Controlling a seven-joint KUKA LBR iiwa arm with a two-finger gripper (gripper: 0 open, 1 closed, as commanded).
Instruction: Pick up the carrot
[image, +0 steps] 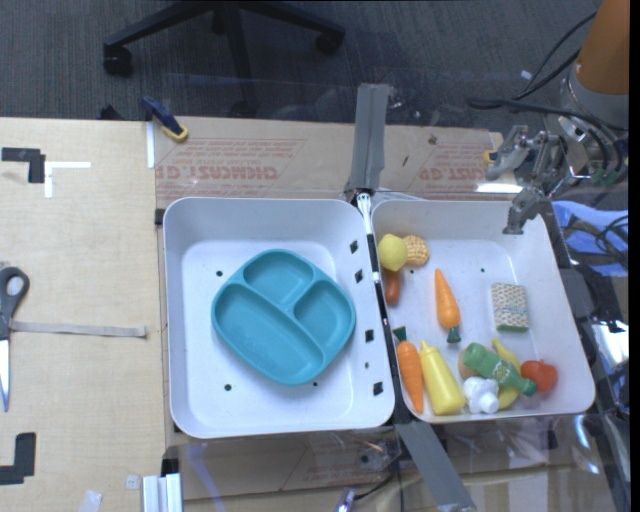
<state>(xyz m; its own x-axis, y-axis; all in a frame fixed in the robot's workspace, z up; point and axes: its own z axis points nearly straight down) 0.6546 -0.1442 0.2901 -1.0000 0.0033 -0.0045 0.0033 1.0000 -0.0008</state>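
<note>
Nearest the camera, a yellow squeeze bottle (441, 379) lies along the front of the right bin (575, 330). Touching the bottle's left side is one carrot (410, 374), tip toward the front rim. Behind the bottle, mid-bin, lies a second carrot (446, 300). Far behind the bottle, over the bin's back right corner, the gripper (522, 213) hangs with nothing in it; whether its fingers are spread is impossible to tell.
</note>
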